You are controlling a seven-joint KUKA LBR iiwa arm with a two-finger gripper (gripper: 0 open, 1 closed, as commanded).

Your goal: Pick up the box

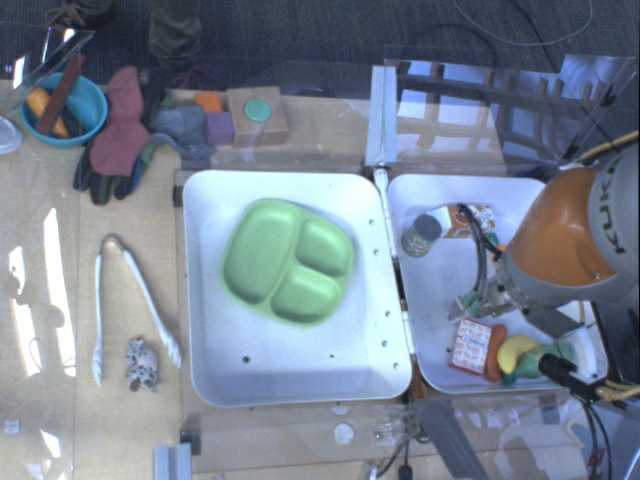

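1. The two-finger gripper (483,303) is low inside the right white bin (436,364), below the grey and orange arm (565,243) that comes in from the right. I cannot tell how far the gripper is open, because dark cables and the wrist cover it, and I see nothing clearly held in it.
2. Just below the gripper lies the small flat box with a red and white pattern (470,347). It rests on the floor of the right bin, near the front wall, a little tilted. Whether the gripper touches it I cannot tell.
3. Beside the box, on its right, there is a yellow rounded toy (517,350) with some green and orange parts next to it.
4. Toward the back of the same bin stands a small round grey can (423,234), and near it an orange and white packet (468,218), partly behind the cables.
5. The left white bin (215,368) holds a light green plastic tray with three compartments (288,260), lying about in the middle.
6. On the wooden bench, left of the bins, lie white plastic tongs (135,298) and a small spotted toy animal (142,362).
7. At the back I see a dark red glove (118,133), a blue bowl (66,110), and a wooden block with a green disc (257,114).
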